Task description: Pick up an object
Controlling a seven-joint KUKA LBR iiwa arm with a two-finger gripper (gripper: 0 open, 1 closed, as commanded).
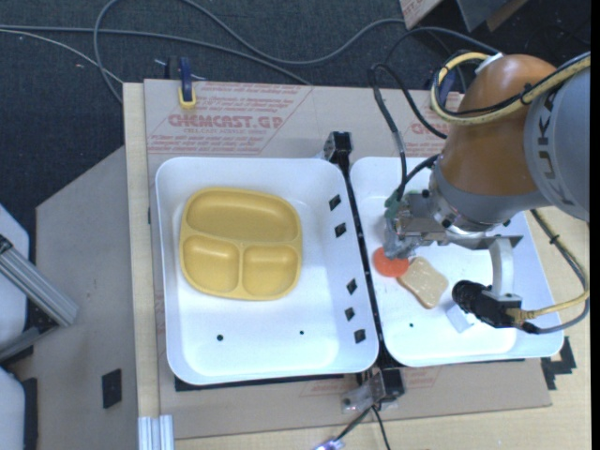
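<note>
Tan bread-like piece [424,282] lies in right bin [412,345], near its left wall, touching an orange-red disc [392,263]. Gripper [401,235] sits directly over the disc; finger state unreadable. Yellow divided tray [241,242] occupies left bin [272,345], toward its far-left corner.

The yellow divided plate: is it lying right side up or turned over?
Right side up. The yellow divided plate lies flat in the left bin, showing three hollow compartments facing upward.

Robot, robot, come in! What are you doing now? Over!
Gripper low in right bin, over orange-red piece. Tan bread-like piece beside it. Yellow divided tray in left bin.
</note>
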